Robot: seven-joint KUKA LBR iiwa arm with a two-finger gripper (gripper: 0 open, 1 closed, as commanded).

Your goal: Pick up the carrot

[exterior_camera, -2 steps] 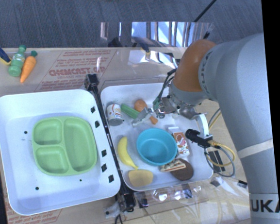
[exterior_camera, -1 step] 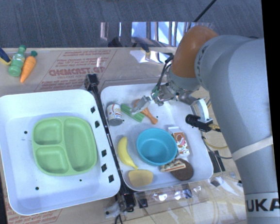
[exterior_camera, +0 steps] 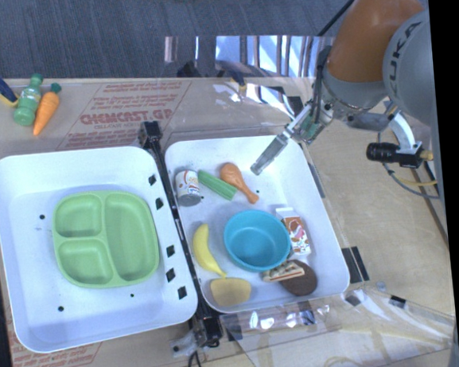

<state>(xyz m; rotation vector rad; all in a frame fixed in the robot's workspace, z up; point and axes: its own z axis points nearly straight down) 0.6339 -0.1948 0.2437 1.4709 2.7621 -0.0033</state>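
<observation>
The carrot (exterior_camera: 45, 112) lies on the surface's (exterior_camera: 112, 121) brown sheet beside red "CHEMCAST" lettering; the tool (exterior_camera: 258, 166) hovers over the right bin (exterior_camera: 320, 211), its grip unreadable.

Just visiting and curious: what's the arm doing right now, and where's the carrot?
Gripper hovering over right bin, nothing seen in it. Carrot outside both bins, far-left bench corner, beside green bottle. Nothing on top of it.

Single fixed cam above the bench (exterior_camera: 359, 207), looking down at a slant. Both white bins fully in frame: left bin (exterior_camera: 21, 261), right bin (exterior_camera: 311, 203). Arm (exterior_camera: 376, 38) enters from frame right.
</observation>
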